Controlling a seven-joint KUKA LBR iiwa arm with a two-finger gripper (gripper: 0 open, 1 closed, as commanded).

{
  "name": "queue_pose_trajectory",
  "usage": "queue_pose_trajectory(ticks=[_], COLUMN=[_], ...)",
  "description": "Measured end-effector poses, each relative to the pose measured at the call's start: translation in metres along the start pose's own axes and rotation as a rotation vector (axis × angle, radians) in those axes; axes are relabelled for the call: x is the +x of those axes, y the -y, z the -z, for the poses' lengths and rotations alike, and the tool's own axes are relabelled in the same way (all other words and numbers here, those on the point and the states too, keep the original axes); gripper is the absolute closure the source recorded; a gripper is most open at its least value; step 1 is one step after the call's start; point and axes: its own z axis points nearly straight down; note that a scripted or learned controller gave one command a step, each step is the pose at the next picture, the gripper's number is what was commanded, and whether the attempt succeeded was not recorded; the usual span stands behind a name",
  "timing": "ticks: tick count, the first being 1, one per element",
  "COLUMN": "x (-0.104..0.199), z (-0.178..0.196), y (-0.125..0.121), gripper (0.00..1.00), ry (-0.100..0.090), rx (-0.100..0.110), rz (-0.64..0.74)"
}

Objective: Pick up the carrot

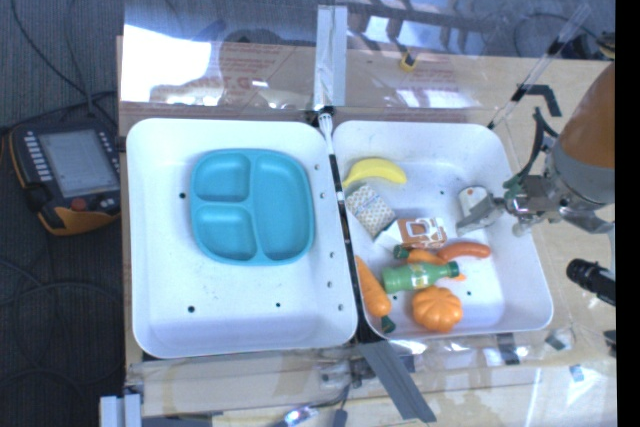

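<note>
Zero progress on the pick, I'd judge: end effector (478, 207) sits at the right bin's (520, 313) right side, can't tell its state, nothing visibly held. Carrot (374, 294) lies at that bin's lower-left wall, beside the green bottle (419, 276) and pumpkin (437, 308). Reach and grasp remain. Left bin (160, 315) carries a blue tray (250, 206). Worktop sits over grey carpet (60, 35), pendant (62, 173) on it at left.

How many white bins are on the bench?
2: the left bin holds a blue plate; the right bin holds the carrot and other toy food.
</note>
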Motion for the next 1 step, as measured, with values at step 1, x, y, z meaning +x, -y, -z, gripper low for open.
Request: queue_pose_trajectory(ticks=[1], x=[0.0089], z=[-0.0023], y=[0.0062], gripper=[0.00], ry=[0.000], rx=[0.000], rz=[-0.298])
